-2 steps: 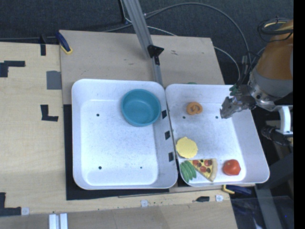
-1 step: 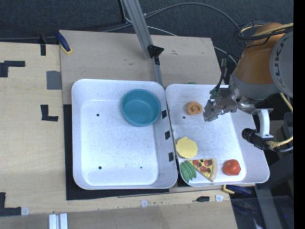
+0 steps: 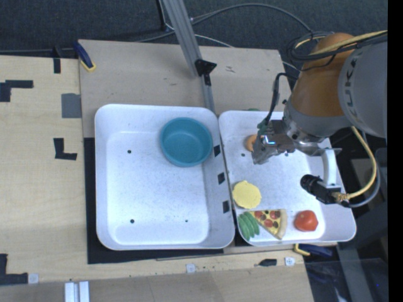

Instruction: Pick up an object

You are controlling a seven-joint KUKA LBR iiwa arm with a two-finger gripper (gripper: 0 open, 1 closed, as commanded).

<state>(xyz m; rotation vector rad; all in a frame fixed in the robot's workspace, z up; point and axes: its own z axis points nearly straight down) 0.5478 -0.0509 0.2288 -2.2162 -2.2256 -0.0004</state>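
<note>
While the arm (image 3: 352,87) reaches in from the 3 o'clock side, its gripper (image 3: 265,151) hangs low over the upper part of the right bin (image 3: 286,187). Whether the gripper is wide or narrow I cannot tell, because the wrist hides it from above. Just at 9 o'clock of the gripper an orange object (image 3: 251,143) peeks out, partly covered, and what it is exactly I cannot say.

Lower in the same bin lies a yellow round toy (image 3: 247,194) — perhaps a biscuit or a lemon slice. At 6 o'clock of it, along the near wall, three toys lie in a row: a green vegetable (image 3: 249,224), then a pizza slice (image 3: 272,221) touching it, and a red tomato (image 3: 306,221) a little apart at 3 o'clock.

The left bin (image 3: 145,225) holds a blue bowl (image 3: 186,141), upright, in its upper right corner, near the wall between both bins. The bins stand side by side on the worktop (image 3: 38,187).
</note>
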